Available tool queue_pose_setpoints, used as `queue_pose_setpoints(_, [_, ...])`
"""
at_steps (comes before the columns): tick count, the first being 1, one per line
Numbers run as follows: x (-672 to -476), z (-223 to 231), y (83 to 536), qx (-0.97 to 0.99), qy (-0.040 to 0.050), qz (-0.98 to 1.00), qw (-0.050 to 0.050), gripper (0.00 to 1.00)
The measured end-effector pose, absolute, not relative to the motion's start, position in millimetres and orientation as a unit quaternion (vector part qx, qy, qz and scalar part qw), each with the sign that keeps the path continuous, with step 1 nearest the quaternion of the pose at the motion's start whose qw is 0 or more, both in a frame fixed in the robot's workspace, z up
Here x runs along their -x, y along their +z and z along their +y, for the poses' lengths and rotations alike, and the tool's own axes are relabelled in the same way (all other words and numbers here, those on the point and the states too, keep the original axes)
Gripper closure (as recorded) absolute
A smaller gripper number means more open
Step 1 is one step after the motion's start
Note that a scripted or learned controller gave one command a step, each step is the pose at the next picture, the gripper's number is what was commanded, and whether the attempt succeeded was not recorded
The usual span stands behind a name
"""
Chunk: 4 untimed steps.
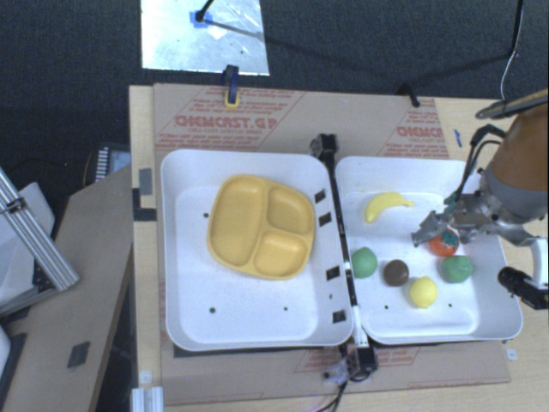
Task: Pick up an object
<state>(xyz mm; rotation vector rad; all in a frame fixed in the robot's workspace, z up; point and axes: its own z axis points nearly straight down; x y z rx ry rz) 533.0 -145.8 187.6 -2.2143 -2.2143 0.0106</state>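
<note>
The orange-red ball [443,245] lies in the right bin [493,324], directly under the gripper [431,232]; whether it is spread or pinching I cannot tell. This looks like the approach step; next comes a clean close on the smooth, round toy. Nearby lie a curved yellow banana [387,205] and a green ball [457,269].

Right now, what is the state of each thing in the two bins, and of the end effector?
Yellow divided plate: flat in left bin, compartments bare.
Banana: lying in right bin, free.
Orange-red ball: in right bin, partly covered by end effector.
Green ball: resting, free.
Brown ball: resting, free.
Yellow ball: resting, free.
Green lump: resting, free.
End effector: low over the orange-red ball; grasp unclear.
</note>
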Motion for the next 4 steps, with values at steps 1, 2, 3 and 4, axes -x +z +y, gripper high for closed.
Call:
queue_pose_setpoints(1, [-536.1,-145.4,194.4,0.706,-0.0003,-0.708,0.000,0.00])
queue_pose_setpoints(2, [-536.8,-152.7,149.3,0.707,0.0007,-0.707,0.001,0.00])
queue_pose_setpoints(3, [-540.6,-151.2,106.9,0.707,0.0003,-0.707,0.001,0.00])
queue_pose_setpoints(4, [-541.0,-150.8,83.4,0.707,0.0000,-0.707,0.000,0.00])
